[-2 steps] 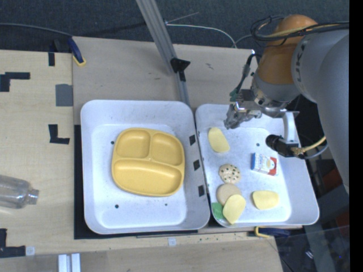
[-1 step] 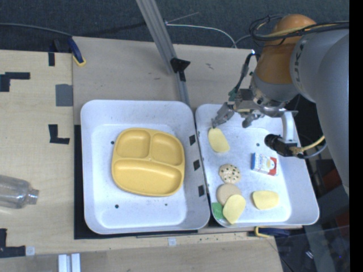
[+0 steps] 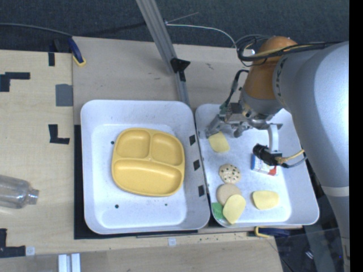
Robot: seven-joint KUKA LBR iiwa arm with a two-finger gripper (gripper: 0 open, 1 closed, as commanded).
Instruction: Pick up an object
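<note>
Hovering over the right bin (image 3: 295, 211), the gripper (image 3: 224, 126) sits at the bin's back-left corner; its dark fingers point down and left, and whether they stand open or closed cannot be told. Nothing is seen between them.

Item, just below the gripper: pale yellow lump (image 3: 219, 143), rounded, matte, likely soft foam or plastic toy food. The likeliest pick. Risk: it lies close to the bin wall, so one finger may strike the rim or nudge the piece aside; a smooth rounded shape may squirt out of a closing pinch.

Item, further toward the front: speckled cookie (image 3: 229, 173), flat, round, tan with dark chips.

Item, front of the bin: beige disc (image 3: 227, 192), yellow-green wedge (image 3: 234, 208) and green scrap (image 3: 218, 211), touching. Risk: crowded pieces may be grabbed together or scattered.

Item, to the right of those: yellow oval (image 3: 265, 199), smooth, alone.

Item, far across, in the left bin (image 3: 91, 169): yellow divided plate (image 3: 148, 162), rigid glossy plastic, three compartments.
</note>
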